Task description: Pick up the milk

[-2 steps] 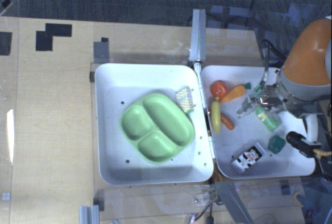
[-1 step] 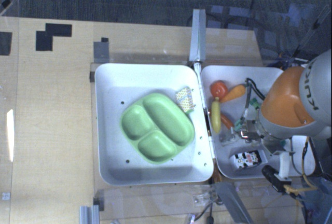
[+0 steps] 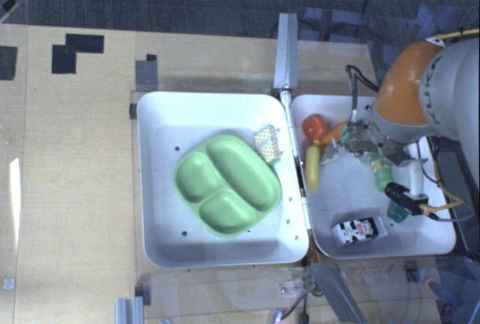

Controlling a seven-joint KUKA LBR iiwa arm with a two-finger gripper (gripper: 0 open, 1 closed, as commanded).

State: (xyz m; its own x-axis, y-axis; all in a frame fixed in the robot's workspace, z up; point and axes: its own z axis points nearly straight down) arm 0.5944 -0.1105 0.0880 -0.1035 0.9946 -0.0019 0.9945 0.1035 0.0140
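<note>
The milk (image 3: 358,230) is a small black-and-white carton lying on its side near the front wall of the right bin (image 3: 431,244). My gripper (image 3: 347,140) hangs over the back half of that bin, close to an orange item and well behind the carton. The grey wrist with its orange band (image 3: 405,86) covers the bin's back right part. Nothing is seen held.
In the right bin lie a red tomato (image 3: 315,125), a yellow piece (image 3: 312,167) along the left wall, and a green bottle (image 3: 383,174). The left bin (image 3: 154,165) holds a green divided plate (image 3: 228,183) and a small patterned packet (image 3: 267,142).
</note>
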